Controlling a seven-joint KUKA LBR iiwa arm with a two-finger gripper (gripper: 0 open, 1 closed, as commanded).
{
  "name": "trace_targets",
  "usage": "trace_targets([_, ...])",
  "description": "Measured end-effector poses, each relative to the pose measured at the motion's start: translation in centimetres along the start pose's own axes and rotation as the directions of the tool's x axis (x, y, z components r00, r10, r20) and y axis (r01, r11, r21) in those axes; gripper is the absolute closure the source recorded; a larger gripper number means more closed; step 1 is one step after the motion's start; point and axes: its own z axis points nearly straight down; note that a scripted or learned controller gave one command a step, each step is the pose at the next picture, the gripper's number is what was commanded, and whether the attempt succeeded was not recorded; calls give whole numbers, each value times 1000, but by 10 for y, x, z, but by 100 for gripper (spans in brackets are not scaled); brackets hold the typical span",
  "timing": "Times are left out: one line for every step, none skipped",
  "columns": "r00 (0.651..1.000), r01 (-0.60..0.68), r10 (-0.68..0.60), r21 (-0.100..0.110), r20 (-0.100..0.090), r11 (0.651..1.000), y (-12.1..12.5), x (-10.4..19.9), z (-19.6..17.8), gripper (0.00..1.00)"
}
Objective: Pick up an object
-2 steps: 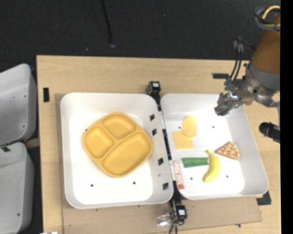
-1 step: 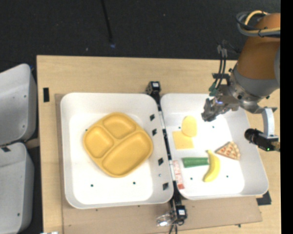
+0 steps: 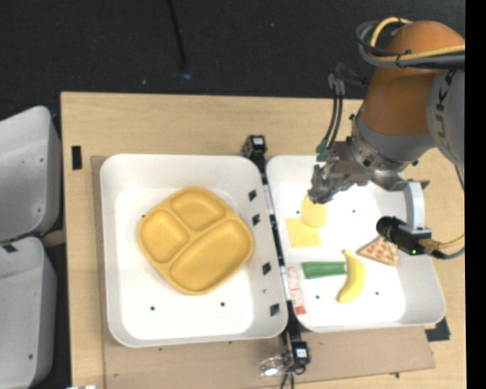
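While looking down at a slant on the bench (image 3: 83, 314), meets two white bins set side by side, inner rims touching down the middle. Shows a narrow strip of bare bench around the outer rims, widest along the top edge.

Holds in the left bin (image 3: 121, 298) one yellow plate (image 3: 196, 238) with three compartments. Lies near the middle, clear of all four walls, with bare white floor all round, most of it below and to the left.

Crowds the right bin (image 3: 421, 298) more: one pale yellow block (image 3: 313, 214), one flat yellow square (image 3: 303, 233) just below it, touching or nearly so, one green bar (image 3: 324, 269), one banana (image 3: 353, 279) and one pizza slice (image 3: 380, 252). Sets the green bar's right end just beside the banana, and the pizza slice up and to the right of the banana, near the right wall. Has open floor along the lower edge and in the upper left corner.

Shows the gripper (image 3: 324, 193) low over the block, dark tip right at the block's top edge. Cannot tell whether open or clamped on the block, since tip and block overlap. Cannot tell either whether the block rests on the floor or hangs off it. Places the arm (image 3: 405, 79), grey wrist and orange band, over the bin's upper right part, covering that corner.
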Motion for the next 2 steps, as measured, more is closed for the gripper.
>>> trace_targets([1000,-1,1,1,1,1000,-9,47,18,100])
trace_targets([1000,0,0,1,0,1000,-15,108,29,100])
